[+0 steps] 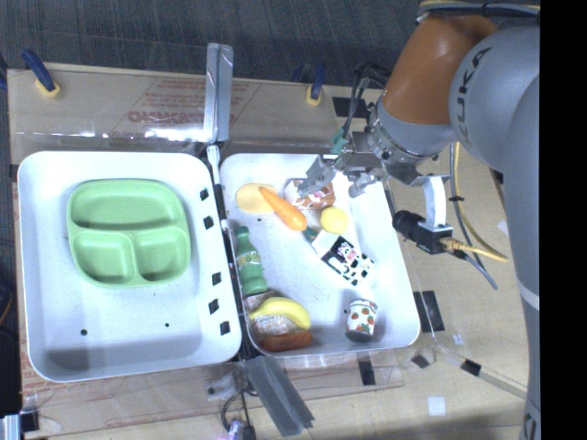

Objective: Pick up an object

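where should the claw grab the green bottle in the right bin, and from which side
Probably across the body of the green bottle, coming straight down from above. It lies flat along the left wall of the right bin, cap toward the far end, so a sideways approach from the left is blocked by that wall. Close across its narrow width, clear of the banana near its base.

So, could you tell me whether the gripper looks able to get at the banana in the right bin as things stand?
Probably yes. The banana lies on top at the near-left of the right bin, nothing over it. The gripper is above the far end, so it would need to travel past the green bottle.
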